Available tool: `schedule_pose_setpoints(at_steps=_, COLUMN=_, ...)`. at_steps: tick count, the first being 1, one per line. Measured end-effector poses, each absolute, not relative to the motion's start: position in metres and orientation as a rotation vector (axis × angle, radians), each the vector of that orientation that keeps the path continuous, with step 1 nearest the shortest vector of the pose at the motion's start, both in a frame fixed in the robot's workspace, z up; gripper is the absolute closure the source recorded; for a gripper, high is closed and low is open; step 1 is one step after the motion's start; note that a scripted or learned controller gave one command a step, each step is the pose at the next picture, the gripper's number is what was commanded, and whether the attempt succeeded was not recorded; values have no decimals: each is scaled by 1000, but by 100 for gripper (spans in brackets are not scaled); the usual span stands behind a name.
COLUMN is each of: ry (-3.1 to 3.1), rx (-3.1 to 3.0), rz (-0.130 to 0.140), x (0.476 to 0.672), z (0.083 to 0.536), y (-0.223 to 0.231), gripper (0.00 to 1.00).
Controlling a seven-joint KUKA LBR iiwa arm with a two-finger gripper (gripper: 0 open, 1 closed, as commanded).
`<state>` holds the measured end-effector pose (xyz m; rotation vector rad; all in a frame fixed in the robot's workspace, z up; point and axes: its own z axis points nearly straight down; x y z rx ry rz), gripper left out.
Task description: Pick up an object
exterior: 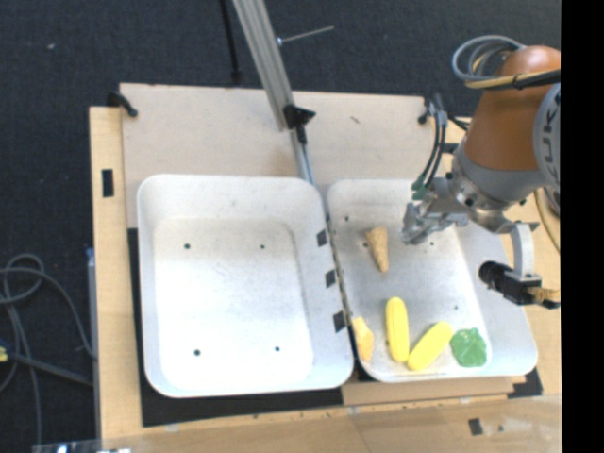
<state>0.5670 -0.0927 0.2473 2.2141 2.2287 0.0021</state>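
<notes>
- While the grey arm (505, 149) with its orange band reaches in from the right, its gripper (420, 223) hangs over the upper part of the right bin (491, 281), near that bin's back wall.
- Whether the gripper is open or closed cannot be told from this slanted view (the tips merge into a dark cluster), and nothing can be seen held there.
- Closest to the gripper is a tan cone-shaped object (378, 248), lying on the bin floor just to its left and slightly lower in the view, apart from it and with its narrow end pointing toward the front.
- Farther toward the front of the same bin lie two yellow pieces: an upright yellow oblong (397, 328) and a tilted yellow oblong (429, 344) beside it, their lower ends close together.
- A green lump (469, 347) sits just right of the tilted one, near the front right corner.
- An orange-yellow piece (362, 338) rests against the bin's left wall, well apart from the gripper.
- Beside it stands the left bin (151, 206).
</notes>
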Motion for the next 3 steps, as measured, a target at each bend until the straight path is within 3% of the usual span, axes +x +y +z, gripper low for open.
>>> schedule_pose_setpoints(at_steps=1, ry=2229, rx=2213, rz=2, x=566, z=243, y=-35, gripper=100)
schedule_pose_setpoints(at_steps=3, ry=2231, rx=2214, rz=2, x=540, z=233, y=69, gripper=100)
